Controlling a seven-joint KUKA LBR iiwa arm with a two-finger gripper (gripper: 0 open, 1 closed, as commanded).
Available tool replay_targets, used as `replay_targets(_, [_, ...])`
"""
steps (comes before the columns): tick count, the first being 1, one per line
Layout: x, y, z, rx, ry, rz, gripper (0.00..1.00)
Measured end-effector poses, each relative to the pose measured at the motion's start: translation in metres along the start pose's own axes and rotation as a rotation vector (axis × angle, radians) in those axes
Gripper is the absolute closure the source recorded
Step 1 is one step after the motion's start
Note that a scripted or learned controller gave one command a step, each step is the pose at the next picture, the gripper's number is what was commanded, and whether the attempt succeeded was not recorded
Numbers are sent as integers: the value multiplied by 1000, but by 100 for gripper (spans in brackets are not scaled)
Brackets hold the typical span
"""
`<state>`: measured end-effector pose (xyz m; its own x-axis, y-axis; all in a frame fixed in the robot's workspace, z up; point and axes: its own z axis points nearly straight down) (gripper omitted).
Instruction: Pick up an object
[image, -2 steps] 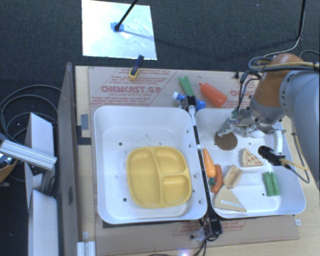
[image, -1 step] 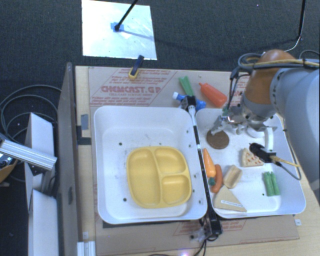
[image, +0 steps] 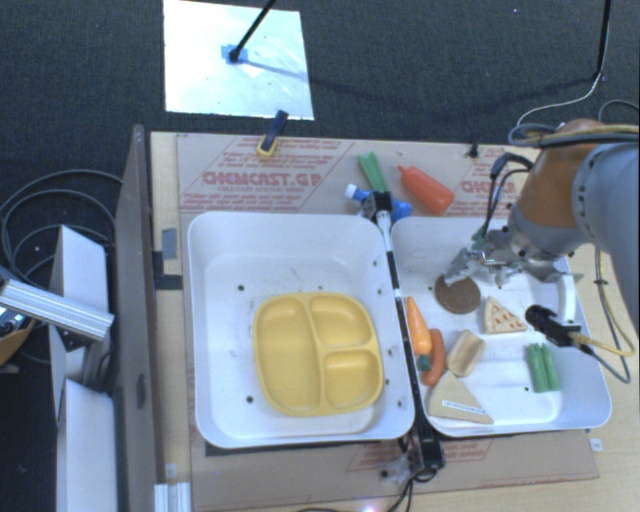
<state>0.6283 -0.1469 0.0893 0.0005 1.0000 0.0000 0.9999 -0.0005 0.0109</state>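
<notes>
Camera view – arm: the grey arm (image: 600, 190) with its orange band reaches in from the right and is bent down over the far half of the right bin (image: 592, 402).
Camera view – gripper: the gripper (image: 482, 268) hangs low, just beyond the brown round disc (image: 458, 295). Its metal fingers look spread, with nothing between them.
Camera view – task's thing: no object is lifted. The nearest candidate is the brown round disc, lying flat on the bin floor just beside the fingertips.
Camera view – other contents, right bin: a triangular slice (image: 502, 318) lies just right of the disc. A carrot (image: 418, 328) lies along the dividing wall, with a pale roll (image: 465, 352) and a pale wedge (image: 455, 398) nearer the camera. A pair of green sticks (image: 543, 368) lies toward the right wall.
Camera view – left bin: the left bin (image: 215, 300) holds a yellow compartment tray (image: 318, 352), well apart from the gripper.
Step in hand (judgement): approach and descent onto a target; the grasp is not yet made.
Next move (judgement): centre the fingers over the disc, or whichever piece is chosen, go down to the floor, close, then lift. A thin flat disc offers little edge to pinch, so the fingers must straddle its rim squarely and keep clear of the triangular slice.
</notes>
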Motion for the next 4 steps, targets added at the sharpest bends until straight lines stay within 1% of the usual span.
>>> replay_targets(1, [50, -78, -2, -5, -3, 1, 0])
replay_targets(2, [-15, 37, -58, -8, -8, -4, 0])
replay_targets(3, [-1, -41, -24, 18, 2, 0, 0])
replay_targets(4, [34, -84, -10, 14, 2, -2, 0])
